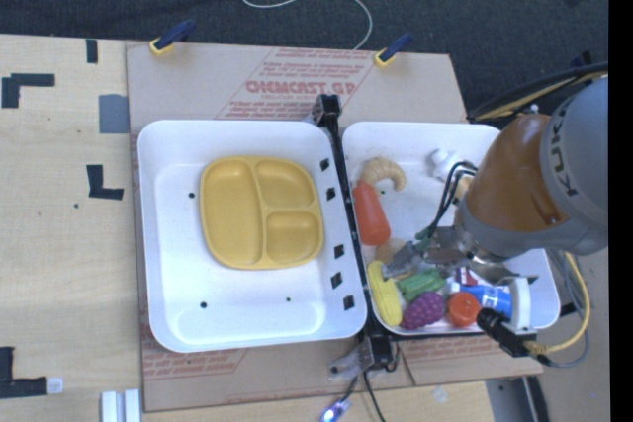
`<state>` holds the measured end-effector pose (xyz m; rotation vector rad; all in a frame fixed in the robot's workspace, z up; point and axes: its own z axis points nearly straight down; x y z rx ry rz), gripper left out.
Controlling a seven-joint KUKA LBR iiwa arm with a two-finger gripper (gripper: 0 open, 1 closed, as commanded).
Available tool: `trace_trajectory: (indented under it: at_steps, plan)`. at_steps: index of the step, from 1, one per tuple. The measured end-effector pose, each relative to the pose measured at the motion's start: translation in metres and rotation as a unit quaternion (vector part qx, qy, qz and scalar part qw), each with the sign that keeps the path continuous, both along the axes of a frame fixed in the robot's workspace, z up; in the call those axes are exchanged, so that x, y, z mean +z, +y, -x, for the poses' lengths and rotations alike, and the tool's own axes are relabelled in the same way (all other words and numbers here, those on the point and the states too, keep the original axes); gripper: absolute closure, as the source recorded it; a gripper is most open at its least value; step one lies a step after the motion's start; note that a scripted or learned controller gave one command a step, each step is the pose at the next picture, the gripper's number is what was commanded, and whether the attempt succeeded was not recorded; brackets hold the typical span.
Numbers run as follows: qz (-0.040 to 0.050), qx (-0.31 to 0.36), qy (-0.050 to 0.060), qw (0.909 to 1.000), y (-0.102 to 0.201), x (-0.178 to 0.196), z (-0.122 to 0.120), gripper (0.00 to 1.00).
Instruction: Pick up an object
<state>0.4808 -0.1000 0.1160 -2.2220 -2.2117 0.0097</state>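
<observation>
My gripper (407, 262) hangs low in the right bin (495, 135), near its front left part, below the orange band of the arm (514, 175). It is just above a green toy vegetable (422, 285) and beside a yellow corn cob (384, 294). A purple bunch of grapes (424, 310), a small orange-red fruit (462, 309) and a blue-and-white tube (499, 299) lie along the front wall. Farther back lie a red-orange pepper (372, 214), a tan croissant-like piece (384, 173) and a small white object (438, 158). I see nothing held in the gripper.
The left bin (163, 212) holds a yellow divided plate (262, 212). A black divider (339, 203) runs between the bins. Both bins rest on cardboard (297, 84) held by clamps at the back. A thin cable (297, 0) loops behind.
</observation>
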Motion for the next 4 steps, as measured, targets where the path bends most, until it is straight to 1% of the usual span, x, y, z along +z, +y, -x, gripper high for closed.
trace_trajectory:
  at_steps: [1, 2, 3, 4]
  plan:
    - [-0.0012, 0.002, -0.001, 1.0, 0.004, 0.013, -0.001, 1.0]
    - [-0.0008, 0.007, -0.01, 0.9999, 0.069, 0.15, -0.004, 1.0]
    - [-0.0006, 0.005, 0.0, 1.0, 0.113, 0.08, -0.001, 1.0]
    - [-0.0021, 0.007, -0.013, 0.9999, 0.16, 0.25, -0.004, 1.0]
